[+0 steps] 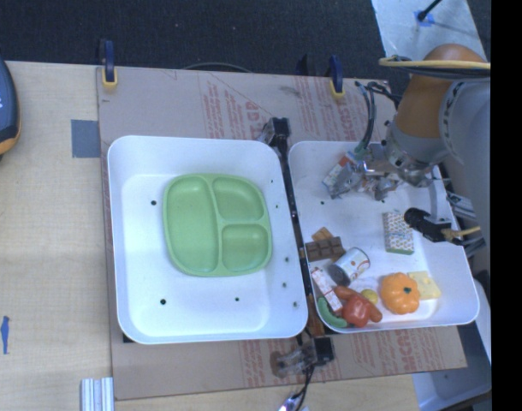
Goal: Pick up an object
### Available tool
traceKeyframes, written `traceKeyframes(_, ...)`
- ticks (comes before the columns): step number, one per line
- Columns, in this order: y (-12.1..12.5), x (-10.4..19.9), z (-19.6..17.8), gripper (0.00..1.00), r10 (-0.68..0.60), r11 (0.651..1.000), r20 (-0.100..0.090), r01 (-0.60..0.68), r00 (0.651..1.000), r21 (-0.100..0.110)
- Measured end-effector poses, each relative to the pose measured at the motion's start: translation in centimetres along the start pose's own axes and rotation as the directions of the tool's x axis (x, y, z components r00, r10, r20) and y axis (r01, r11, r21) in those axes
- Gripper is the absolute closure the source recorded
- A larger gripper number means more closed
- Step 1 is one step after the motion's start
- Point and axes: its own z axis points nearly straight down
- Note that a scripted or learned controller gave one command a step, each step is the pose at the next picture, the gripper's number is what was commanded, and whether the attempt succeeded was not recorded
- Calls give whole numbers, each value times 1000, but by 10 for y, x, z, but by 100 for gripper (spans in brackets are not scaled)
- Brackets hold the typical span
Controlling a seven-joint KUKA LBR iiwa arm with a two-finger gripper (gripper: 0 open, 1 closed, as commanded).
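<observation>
My gripper (353, 176) hangs low over the far end of the right bin (453, 315), on the grey arm that comes in from the right. Nearer the front of that bin lie a brown chocolate bar (323, 247), a small can (352, 265) on its side, and a speckled pale block (398, 232). At the front edge sit an orange pumpkin (400, 294), a yellow block (427, 284) and a red pepper (358, 310). The gripper stands apart from all of these, above bare bin floor.
The left bin (133, 306) holds a green divided plate (216, 224). A ridge (288, 221) separates the two bins. A green item (328, 315) and a small red-and-white packet (327, 295) crowd the right bin's front left corner.
</observation>
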Motion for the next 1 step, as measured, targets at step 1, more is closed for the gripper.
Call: traceKeyframes(1, -1, -53, 0, 0, 0, 1000, -2, 0, 1000, 4)
